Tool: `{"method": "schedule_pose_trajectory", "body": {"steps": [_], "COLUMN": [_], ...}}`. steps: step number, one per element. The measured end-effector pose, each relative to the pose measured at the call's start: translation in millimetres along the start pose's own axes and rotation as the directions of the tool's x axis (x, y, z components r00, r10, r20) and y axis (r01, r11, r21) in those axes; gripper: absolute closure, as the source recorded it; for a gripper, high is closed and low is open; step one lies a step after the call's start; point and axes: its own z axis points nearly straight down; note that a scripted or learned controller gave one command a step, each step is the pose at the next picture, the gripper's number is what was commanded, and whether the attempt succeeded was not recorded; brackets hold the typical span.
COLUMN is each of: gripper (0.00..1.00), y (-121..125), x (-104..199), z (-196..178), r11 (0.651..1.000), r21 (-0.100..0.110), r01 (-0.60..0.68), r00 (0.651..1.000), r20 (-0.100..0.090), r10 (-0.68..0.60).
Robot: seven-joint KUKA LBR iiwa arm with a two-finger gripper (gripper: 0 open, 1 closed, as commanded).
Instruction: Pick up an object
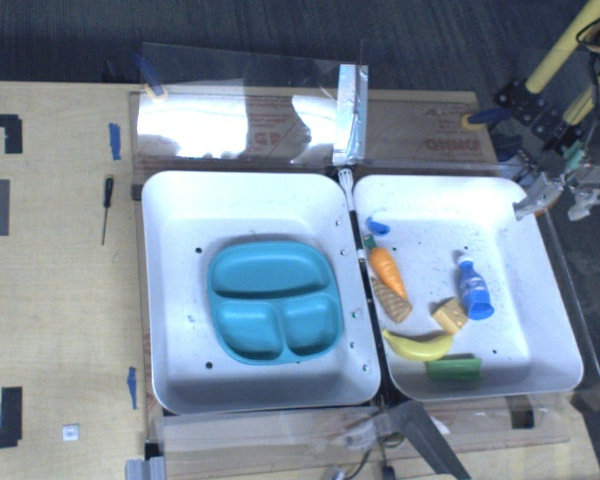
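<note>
The right bin (510, 338) holds several objects. A blue bottle (473, 288) lies right of the middle. An orange carrot (384, 265) rests by the left wall, with a tan waffle-like piece (394, 305) just below it and a small blue item (377, 228) above it. A yellow banana (420, 345) curves along the front, beside a pale yellow chunk (448, 315) and a green block (452, 368). My gripper (545, 193) hovers over the bin's far right corner, apart from all of them and with nothing seen in it.
The left bin (170, 268) holds a teal divided plate (273, 300). A clear plastic sheet (250, 118) stands behind the bins. The arm's cables and links (555, 58) crowd the upper right. A screwdriver (106, 208) lies on the bench at left.
</note>
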Motion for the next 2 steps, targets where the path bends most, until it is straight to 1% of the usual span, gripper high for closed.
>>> {"method": "schedule_pose_trajectory", "body": {"steps": [1, 2], "gripper": [0.0, 0.0], "y": [15.4, -12.5], "x": [56.3, 33.0], "z": [106.1, 174.9], "r11": [0.999, 0.996], "r21": [0.01, -0.005], "r01": [-0.039, -0.094], "r00": [0.999, 0.996], "r20": [-0.003, 0.001], "r10": [0.039, 0.094]}}
